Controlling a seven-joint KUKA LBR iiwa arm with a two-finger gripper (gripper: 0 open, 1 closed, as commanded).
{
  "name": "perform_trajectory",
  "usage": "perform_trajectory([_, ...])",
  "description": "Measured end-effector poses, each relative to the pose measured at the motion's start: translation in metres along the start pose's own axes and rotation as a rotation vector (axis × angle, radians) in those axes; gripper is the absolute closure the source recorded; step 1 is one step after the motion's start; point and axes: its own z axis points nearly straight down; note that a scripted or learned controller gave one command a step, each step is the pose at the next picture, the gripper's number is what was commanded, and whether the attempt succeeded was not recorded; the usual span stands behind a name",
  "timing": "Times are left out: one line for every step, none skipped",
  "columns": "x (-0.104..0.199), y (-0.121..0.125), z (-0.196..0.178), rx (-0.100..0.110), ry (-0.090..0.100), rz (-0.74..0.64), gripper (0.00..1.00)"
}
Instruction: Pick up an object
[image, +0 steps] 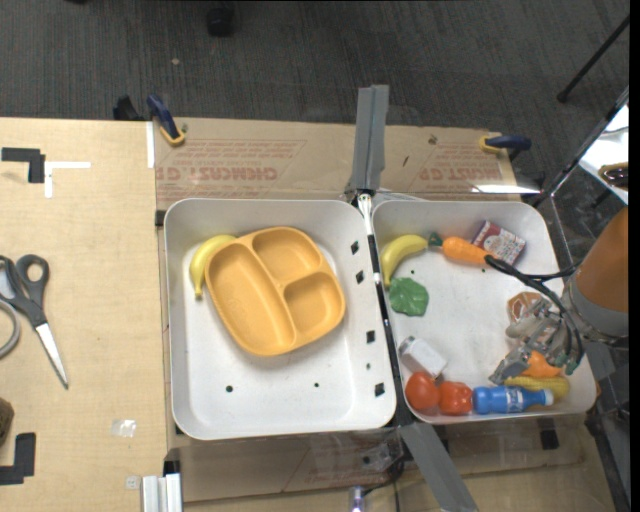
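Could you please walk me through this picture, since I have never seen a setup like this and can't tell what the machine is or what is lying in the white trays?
One camera looks down at a slant on a bench with two shallow white bins. The left bin holds a yellow divided plate with a banana beside it. The right bin holds another banana, a toy carrot, a green piece, a small red-and-white packet, a white block, two red-orange round toys and a blue bottle.

The machine is a robot arm reaching in from the right. Its gripper is low over the right bin's lower right corner, near an orange item. Whether it holds anything is unclear. Scissors lie on the bench.
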Motion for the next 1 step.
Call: perform_trajectory([-0.0021, -0.0022, 0.0, -0.003, 0.005, -0.016, 0.0])
